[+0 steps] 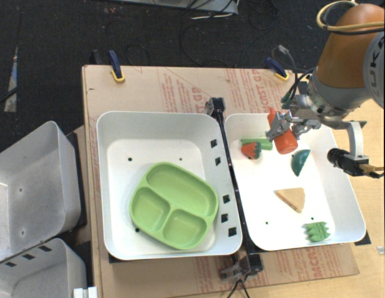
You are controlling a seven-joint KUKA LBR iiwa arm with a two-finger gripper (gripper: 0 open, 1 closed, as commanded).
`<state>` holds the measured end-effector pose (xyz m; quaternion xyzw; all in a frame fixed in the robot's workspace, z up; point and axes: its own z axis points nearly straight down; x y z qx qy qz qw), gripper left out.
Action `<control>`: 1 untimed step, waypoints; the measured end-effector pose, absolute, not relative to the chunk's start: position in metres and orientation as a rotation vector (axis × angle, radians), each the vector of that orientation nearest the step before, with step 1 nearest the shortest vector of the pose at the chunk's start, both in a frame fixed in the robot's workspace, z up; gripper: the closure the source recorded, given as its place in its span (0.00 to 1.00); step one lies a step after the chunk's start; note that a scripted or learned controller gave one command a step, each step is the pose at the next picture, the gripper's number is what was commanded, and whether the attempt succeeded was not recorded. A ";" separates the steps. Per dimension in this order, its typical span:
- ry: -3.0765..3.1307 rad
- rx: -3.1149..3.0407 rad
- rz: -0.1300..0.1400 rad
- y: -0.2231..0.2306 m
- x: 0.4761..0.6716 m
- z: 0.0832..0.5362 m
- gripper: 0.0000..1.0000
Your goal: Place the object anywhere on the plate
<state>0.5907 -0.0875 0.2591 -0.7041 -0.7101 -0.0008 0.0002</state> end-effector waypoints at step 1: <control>-2.231 -2.211 -0.003 -0.025 0.598 0.260 1.00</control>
